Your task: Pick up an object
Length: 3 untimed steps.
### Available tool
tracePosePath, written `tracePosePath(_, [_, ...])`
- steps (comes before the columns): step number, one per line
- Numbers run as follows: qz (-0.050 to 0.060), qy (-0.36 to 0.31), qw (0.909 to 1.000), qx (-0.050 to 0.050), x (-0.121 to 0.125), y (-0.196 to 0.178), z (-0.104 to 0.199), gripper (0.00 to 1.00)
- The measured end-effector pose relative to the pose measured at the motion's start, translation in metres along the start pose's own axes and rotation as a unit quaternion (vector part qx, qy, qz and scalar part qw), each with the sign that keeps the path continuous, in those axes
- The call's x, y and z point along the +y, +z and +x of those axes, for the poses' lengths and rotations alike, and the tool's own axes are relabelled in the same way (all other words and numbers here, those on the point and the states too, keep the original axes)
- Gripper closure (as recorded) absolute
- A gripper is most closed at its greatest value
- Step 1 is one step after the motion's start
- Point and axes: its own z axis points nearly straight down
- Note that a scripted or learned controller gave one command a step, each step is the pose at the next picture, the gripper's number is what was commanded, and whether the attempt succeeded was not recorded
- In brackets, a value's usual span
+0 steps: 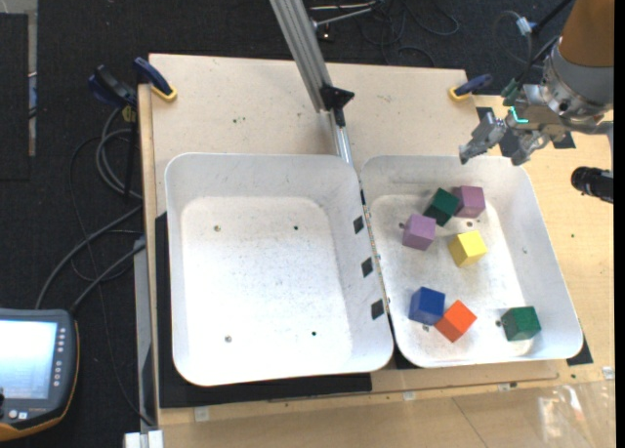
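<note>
While pincer (486, 142) apart, yellow cube (468, 247) askew.

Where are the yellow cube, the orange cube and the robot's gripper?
yellow cube (468, 247), camera view, top face.
orange cube (456, 320), camera view, top face.
gripper (480, 147), camera view, between its fingertips.

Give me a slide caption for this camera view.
Hand hovering over the right bin's far edge, seven coloured cubes inside it.
</note>
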Motion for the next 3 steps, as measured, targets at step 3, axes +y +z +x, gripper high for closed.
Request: tracePosePath(3, [0.0, 0.0, 1.0, 0.0, 0.007, 0.087, 0.0, 0.0])
